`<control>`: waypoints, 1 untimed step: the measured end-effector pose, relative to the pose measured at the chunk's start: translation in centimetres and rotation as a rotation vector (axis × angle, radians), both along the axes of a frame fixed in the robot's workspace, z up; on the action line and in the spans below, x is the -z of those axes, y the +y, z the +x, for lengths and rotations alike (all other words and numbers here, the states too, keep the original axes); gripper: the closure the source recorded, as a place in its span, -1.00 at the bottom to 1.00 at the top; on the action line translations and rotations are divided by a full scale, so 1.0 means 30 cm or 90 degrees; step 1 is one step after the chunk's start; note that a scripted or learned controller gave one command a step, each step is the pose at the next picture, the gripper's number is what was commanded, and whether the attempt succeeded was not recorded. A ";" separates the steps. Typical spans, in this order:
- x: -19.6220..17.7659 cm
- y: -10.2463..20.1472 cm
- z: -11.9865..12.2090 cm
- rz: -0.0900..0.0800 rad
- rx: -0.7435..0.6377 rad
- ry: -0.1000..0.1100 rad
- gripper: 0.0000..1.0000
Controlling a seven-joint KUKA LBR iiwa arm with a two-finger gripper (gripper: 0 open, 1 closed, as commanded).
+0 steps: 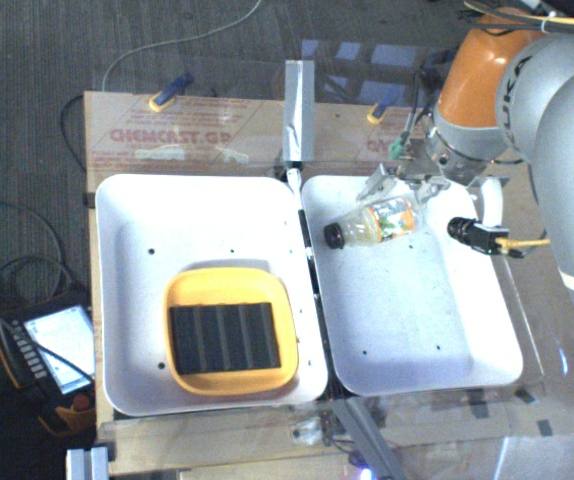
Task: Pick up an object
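Where it lies, bottle [375, 222] touches end effector [399, 180].

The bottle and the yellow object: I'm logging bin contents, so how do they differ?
The bottle is clear, slim and lies on its side in the right bin, under the gripper. The yellow object is opaque, broad, squarish with dark slats, lying flat in the left bin. Each lies in a white bin.

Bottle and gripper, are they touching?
Cannot tell. In the camera view the gripper overlaps the bottle, with neither contact nor gap plain.
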State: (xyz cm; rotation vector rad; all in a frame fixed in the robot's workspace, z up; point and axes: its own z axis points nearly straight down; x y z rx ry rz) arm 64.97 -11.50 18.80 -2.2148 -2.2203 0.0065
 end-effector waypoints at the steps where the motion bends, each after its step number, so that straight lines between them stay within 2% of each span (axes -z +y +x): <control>1: 0.202 -0.114 0.035 -0.002 0.038 -0.001 -1.00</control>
